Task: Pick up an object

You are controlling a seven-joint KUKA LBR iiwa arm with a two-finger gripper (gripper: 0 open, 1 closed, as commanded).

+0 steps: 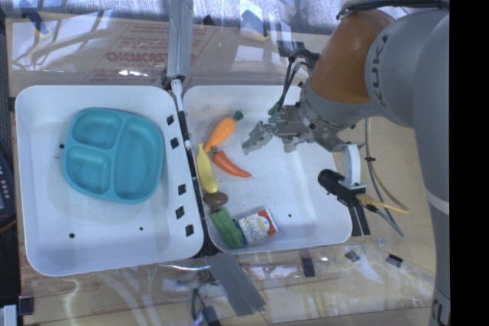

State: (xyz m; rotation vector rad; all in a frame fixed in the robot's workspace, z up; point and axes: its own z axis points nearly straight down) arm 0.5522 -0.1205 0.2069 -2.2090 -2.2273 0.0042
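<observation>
The grey arm [397, 65] with its orange band enters from the right and is cut off at that edge, so only its lower links and wrist show. Its bulk hangs over the right part of the right bin [306, 202] and hides that bin's far right wall. The left bin [46, 240] holds a teal divided plate [114, 154] with three compartments, lying flat and apart from the walls.

The gripper [256, 140] hangs over the middle of the right bin, pointing left; its metal fingers are small and blurred, and whether they are open or closed cannot be told. Nothing can be seen between them.

Just left of the fingertips lies an orange carrot [220, 133] with a green top, tilted. Below it lies a red-orange chili pepper [230, 165], near the gripper but apart from it. A yellow banana [206, 170] lies along the bin's left wall. Below it come a small brown item [215, 200], hard to identify, a green vegetable [226, 227] and a small printed carton [257, 226] near the front wall.
</observation>
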